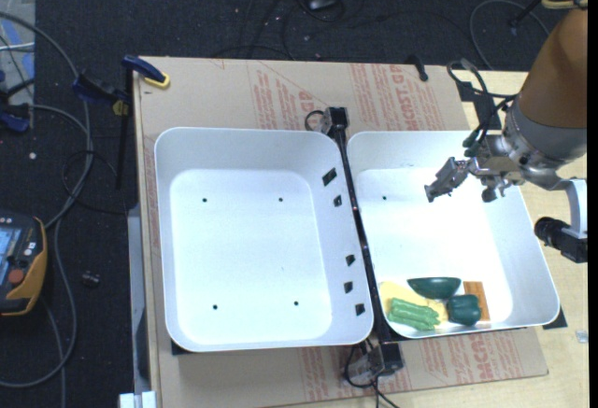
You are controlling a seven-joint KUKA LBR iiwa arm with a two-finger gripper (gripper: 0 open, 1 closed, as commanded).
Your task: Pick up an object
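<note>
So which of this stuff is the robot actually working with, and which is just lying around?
Part of the job:
- gripper, over the right bin
- green bumpy piece
- dark green bowl-shaped piece
- teal block
- yellow piece
- orange piece

Just lying about:
- left bin
- cardboard sheet
- clamp
- cables on the floor

The grey arm with its orange band [561, 79] is cut off by the frame's right edge; the small dark two-finger gripper [447, 180] at centre right is too small and blurred to read; at lower right, a flat yellow piece [397, 291] lies partly hidden under the dark green bowl-shaped object [434, 286] and the bumpy light green object [413, 314]; an orange-brown block [476, 290] shows only partly behind the teal rounded object [464, 308].
</note>
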